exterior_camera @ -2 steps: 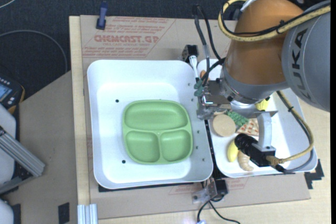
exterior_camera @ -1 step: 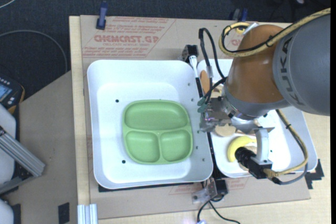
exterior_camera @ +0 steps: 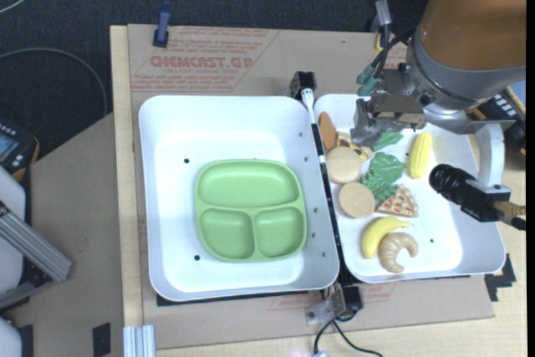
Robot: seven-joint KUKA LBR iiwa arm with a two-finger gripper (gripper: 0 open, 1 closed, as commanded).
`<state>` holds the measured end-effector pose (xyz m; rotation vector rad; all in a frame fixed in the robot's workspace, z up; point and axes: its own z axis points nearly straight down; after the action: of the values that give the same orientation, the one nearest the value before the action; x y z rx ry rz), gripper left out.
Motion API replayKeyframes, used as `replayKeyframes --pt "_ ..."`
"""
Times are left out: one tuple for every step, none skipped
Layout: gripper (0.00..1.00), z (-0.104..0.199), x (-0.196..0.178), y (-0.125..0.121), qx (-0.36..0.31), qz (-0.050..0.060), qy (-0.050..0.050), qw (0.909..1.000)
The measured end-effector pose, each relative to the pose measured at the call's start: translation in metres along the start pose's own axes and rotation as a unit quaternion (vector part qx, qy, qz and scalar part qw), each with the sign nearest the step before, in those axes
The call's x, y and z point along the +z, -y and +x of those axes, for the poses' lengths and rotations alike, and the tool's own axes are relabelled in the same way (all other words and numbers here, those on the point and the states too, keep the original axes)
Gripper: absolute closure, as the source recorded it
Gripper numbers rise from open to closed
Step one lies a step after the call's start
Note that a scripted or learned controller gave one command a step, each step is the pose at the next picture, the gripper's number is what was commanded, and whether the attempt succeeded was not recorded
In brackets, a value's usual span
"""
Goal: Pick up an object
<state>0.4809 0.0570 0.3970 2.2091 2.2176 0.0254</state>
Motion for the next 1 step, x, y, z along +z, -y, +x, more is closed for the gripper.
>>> replayKeyframes --pt "1.00 -0.0557 0.0962 -0.0102 0.005 0.015 0.003 0.9999"
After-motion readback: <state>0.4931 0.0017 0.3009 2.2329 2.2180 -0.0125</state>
